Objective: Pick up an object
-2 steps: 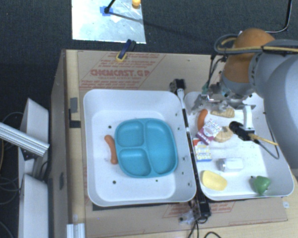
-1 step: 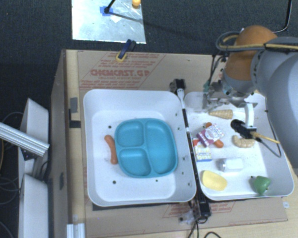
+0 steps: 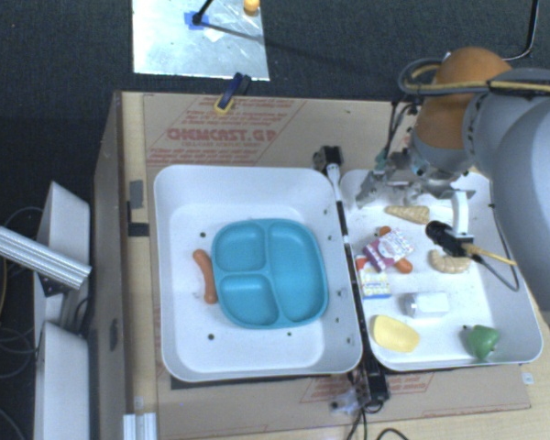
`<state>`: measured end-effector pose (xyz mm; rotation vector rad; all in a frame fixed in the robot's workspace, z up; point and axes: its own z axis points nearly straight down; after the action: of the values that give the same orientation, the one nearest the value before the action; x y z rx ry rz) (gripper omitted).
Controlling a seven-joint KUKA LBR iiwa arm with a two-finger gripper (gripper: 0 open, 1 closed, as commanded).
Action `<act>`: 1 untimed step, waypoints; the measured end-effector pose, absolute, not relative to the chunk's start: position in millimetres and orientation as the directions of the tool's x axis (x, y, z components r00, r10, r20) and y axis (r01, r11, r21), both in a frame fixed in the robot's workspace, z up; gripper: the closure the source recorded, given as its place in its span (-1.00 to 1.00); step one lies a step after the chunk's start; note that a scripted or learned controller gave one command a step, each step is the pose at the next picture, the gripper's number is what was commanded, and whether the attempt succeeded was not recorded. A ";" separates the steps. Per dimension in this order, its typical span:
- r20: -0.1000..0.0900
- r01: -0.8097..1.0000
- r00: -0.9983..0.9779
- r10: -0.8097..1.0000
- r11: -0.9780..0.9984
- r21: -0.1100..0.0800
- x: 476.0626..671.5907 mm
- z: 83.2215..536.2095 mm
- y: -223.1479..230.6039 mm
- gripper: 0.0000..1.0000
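Observation:
My gripper (image 3: pixel 405 184) hangs over the far end of the right bin (image 3: pixel 522 333), just above a pale tan bread-like piece (image 3: pixel 408 214). Nearer the front of that bin lie a pink-and-white packet (image 3: pixel 391 246), a small box (image 3: pixel 376 286), a white block (image 3: pixel 427 303), a yellow piece (image 3: pixel 394 335), a green piece (image 3: pixel 481 340) and a tan curved piece (image 3: pixel 450 265). Nothing shows between the fingers.
The left bin (image 3: pixel 179 200) holds a blue divided plate (image 3: pixel 269 273) with an orange sausage (image 3: pixel 204 275) beside it on the left. The ridge where the two bins meet (image 3: pixel 345 246) runs just left of the gripper. The grey arm fills the upper right.

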<state>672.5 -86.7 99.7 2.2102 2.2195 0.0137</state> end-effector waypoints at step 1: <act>-0.003 1.000 -0.004 1.000 0.004 0.017 653.4 91.3 -115.9 -1.00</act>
<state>653.4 -115.9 91.3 2.2068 2.2164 0.0158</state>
